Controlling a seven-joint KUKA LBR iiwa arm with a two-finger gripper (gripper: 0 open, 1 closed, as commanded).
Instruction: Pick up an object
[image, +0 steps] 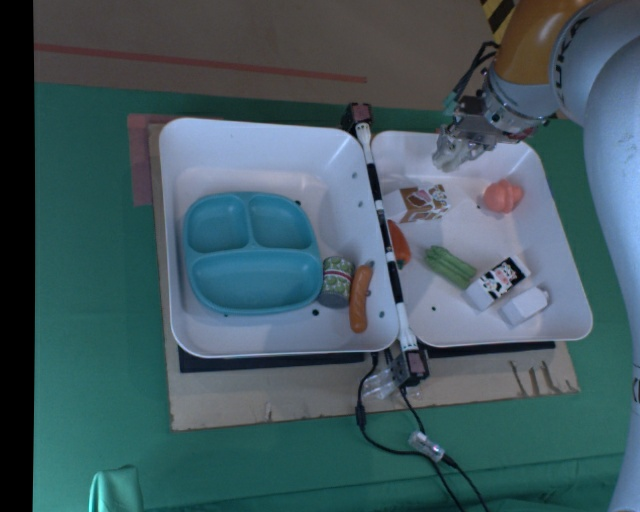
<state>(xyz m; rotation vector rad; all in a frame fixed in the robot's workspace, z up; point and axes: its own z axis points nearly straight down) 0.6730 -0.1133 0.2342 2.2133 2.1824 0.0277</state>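
My gripper (447, 158) hangs over the far part of the right bin (560, 300), above bare white floor, with nothing between its fingers. Below it in that bin lie a small cow-print carton (423, 203), an orange-pink fruit (502, 196), a red-orange pepper (399, 243) against the left wall, a green vegetable (450, 265), a second cow-print carton (496, 282) and a white block (524, 305). The nearest thing to the gripper is the first carton, a little toward the front.
The left bin (200, 140) holds a teal divided plate (250, 252), a small can (337, 281) and an orange sausage-like piece (359, 296). A divider strip (385, 235) runs between the bins. Cables (400, 420) trail off the front cardboard edge.
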